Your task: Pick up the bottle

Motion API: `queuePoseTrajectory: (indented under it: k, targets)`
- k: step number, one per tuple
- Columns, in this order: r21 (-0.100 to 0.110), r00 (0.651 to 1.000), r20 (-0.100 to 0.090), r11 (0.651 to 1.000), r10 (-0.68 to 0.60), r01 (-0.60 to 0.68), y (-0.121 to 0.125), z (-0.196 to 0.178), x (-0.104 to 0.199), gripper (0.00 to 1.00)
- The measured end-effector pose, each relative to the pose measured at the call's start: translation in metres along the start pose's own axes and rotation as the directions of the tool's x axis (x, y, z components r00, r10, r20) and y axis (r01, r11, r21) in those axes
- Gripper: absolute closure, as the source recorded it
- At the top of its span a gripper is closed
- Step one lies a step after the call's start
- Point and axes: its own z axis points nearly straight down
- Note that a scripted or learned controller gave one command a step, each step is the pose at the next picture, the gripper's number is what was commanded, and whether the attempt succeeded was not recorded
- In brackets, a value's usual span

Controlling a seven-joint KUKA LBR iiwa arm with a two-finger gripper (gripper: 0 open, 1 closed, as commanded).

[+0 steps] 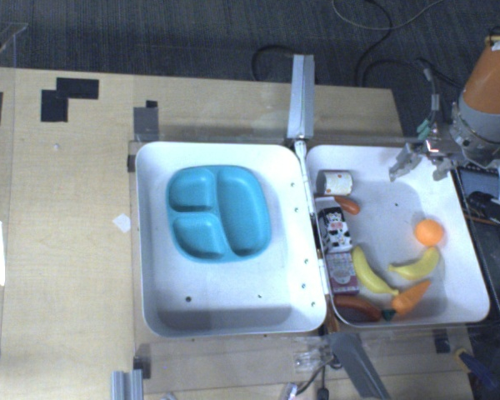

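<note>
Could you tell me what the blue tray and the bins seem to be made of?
The blue tray looks like moulded plastic with a matte finish: uniform colour, rounded compartments. The bins appear to be thin white plastic or coated metal, smooth, with soft sheen; the look leaves it open.

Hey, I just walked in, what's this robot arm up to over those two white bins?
The arm's hand hovers over the far right corner of the right bin, holding nothing. The bottle it is meant to pick up lies untouched along that bin's left wall, among two bananas, a carrot and an orange ball. The left bin holds a blue divided plate.
</note>
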Motion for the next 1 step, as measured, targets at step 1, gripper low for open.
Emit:
queuePoseTrajectory:
  k: [1]
  targets:
    - [-0.002,0.981,0.001,0.981,0.192,-0.192,0.0397,0.0050,-0.0347,0.00]
